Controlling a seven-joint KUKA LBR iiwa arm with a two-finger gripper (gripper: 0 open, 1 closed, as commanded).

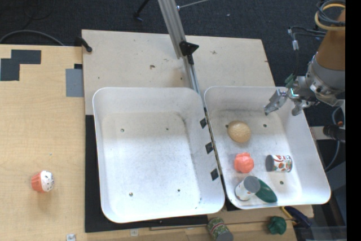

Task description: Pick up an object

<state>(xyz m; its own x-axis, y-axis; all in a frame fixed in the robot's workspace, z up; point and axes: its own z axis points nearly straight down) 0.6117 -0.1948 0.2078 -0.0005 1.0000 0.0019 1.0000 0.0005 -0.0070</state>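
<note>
The right bin [307,144] holds a tan rounded lump [239,131], a red-orange ball [243,162], a small red-and-white can [279,163] lying on its side, and a grey-white cup with a green piece against it [254,188]. My gripper [286,103] hangs over the bin's far right part, above and to the right of the tan lump. Its two fingers stand apart, open, with nothing between them. The grey arm with its orange band [331,48] comes in from the right.
The left bin [107,121] lies beside the right one, split by a slanted metal rail [172,14]. A red-and-white toy [43,181] rests on the wooden bench at far left. Small green objects [276,225] lie below the right bin.
</note>
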